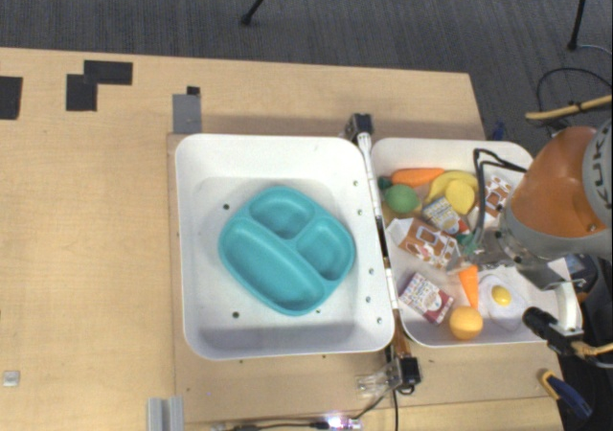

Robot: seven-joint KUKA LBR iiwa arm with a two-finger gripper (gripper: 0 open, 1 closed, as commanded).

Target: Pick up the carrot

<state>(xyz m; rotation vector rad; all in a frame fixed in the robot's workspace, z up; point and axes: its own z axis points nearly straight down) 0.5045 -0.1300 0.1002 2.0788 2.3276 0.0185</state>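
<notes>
Gripper (476, 249) sits low over the right bin (517, 339); finger state unreadable under the wrist. Two carrot candidates: small carrot (468, 283) just below the tool, axis running near-far; long carrot (418, 175) at the bin's far-left corner, lying crosswise, further off.

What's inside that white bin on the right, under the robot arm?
The right bin holds toy food: a carrot, a green fruit, a banana, small cartons, an orange. The arm covers its far side.

arm (565, 199) low, wrist bent leftward
</notes>
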